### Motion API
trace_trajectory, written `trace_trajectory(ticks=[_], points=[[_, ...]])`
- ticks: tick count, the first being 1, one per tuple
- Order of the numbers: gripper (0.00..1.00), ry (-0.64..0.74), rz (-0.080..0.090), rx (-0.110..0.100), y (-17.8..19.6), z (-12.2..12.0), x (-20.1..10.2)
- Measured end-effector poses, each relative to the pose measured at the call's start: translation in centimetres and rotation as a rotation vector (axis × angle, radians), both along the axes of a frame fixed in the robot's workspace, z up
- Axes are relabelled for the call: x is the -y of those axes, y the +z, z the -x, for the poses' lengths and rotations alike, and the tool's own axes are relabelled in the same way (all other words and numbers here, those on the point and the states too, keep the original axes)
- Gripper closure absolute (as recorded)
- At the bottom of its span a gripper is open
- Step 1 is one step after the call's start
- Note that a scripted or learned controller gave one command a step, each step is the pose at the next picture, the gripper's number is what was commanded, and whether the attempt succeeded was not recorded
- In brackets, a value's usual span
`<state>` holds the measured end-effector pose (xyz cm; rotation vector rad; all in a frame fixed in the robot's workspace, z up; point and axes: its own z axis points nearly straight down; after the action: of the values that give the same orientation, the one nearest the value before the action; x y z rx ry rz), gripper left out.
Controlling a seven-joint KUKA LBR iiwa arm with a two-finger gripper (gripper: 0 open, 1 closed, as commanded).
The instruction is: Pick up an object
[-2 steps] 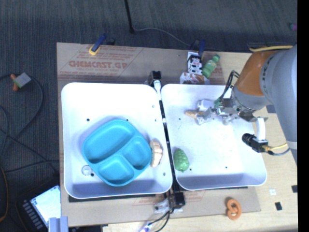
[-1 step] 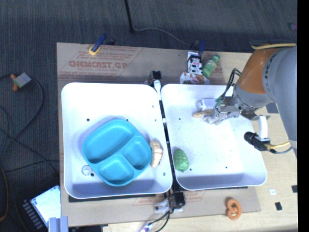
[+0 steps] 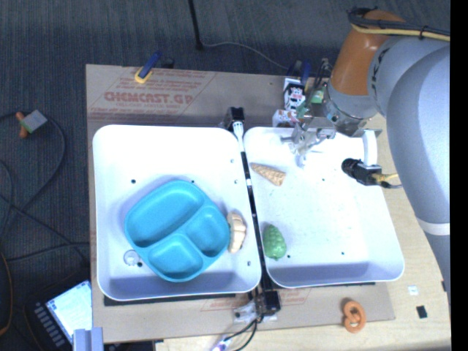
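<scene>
My gripper (image 3: 303, 151) hangs over the back of the right bin (image 3: 365, 229), near its far wall. A tan cone-shaped piece (image 3: 268, 172) lies in that bin just left of and below the gripper, apart from it. A green bumpy object (image 3: 274, 241) rests near the bin's front left corner. In the left bin (image 3: 117, 152), a blue divided tray (image 3: 177, 229) lies at a slant, with a pale beige piece (image 3: 237, 231) against its right edge. Nothing shows in the gripper.
A small clear round thing (image 3: 131, 257) sits by the blue tray's left corner. An orange ring (image 3: 354, 314) lies on the bench in front of the right bin. A blue clamp (image 3: 148, 66) sits at the board's back left.
</scene>
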<state>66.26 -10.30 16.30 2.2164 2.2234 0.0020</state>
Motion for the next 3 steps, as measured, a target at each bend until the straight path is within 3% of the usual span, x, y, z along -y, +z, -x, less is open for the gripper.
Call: trace_trajectory(ticks=[1,2,3], points=[[1.0,-0.003,0.0,-0.002,4.0,7.0,-3.7],[1.0,-0.003,0.0,-0.004,5.0,15.5,-8.0],[1.0,-0.003,0.0,-0.003,5.4,10.9,-7.7]])
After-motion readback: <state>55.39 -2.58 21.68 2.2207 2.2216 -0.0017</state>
